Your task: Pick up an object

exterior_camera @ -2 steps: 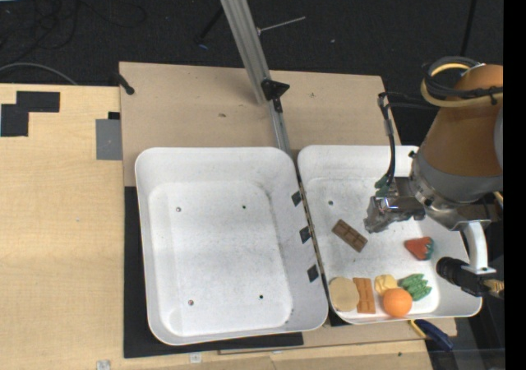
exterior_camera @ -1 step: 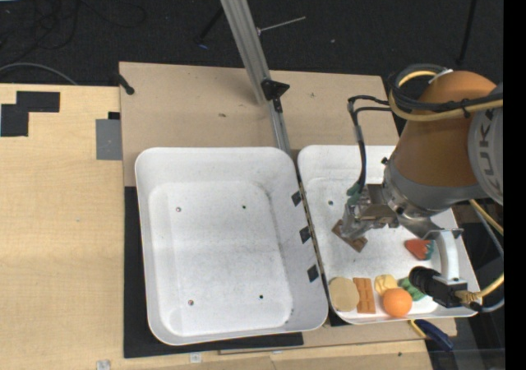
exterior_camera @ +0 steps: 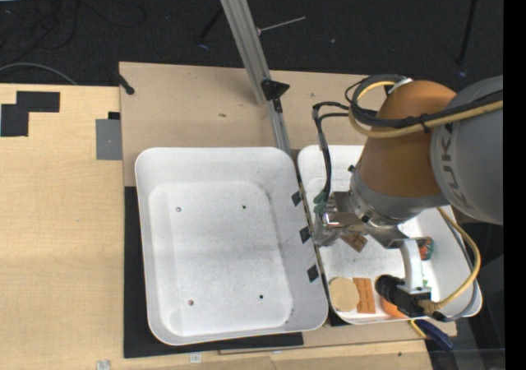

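Overhead, the grey arm with its glossy orange band reaches down into the right bin, a shallow white plastic tray beside the speckled left bin on the pale wooden table. The gripper hangs low near that bin's left wall, a small brownish piece just below it; whether the fingers are spread or pressed together cannot be told. A round tan disc and a flat orange block lie at the bin's near edge, apart from the gripper.

Arm bent low, pincer downward
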`<state>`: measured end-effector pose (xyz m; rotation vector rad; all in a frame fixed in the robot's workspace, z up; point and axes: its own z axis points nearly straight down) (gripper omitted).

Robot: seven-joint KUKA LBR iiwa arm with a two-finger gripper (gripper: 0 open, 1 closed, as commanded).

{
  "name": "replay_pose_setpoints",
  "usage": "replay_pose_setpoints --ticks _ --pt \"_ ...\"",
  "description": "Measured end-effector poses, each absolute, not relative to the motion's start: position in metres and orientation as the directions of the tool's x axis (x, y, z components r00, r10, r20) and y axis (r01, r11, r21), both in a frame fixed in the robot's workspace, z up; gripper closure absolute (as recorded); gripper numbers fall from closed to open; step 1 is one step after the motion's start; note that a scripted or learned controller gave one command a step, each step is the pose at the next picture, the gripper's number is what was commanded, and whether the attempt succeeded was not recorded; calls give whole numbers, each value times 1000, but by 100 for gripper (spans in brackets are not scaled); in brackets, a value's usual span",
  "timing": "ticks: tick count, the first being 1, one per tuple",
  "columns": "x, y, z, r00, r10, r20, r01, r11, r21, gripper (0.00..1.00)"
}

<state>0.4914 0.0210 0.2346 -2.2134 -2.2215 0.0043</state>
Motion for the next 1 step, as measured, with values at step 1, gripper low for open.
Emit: replay_pose_setpoints --ticks 1 --pt "489 74 243 -5 1000 2 1000 5 -4 100"
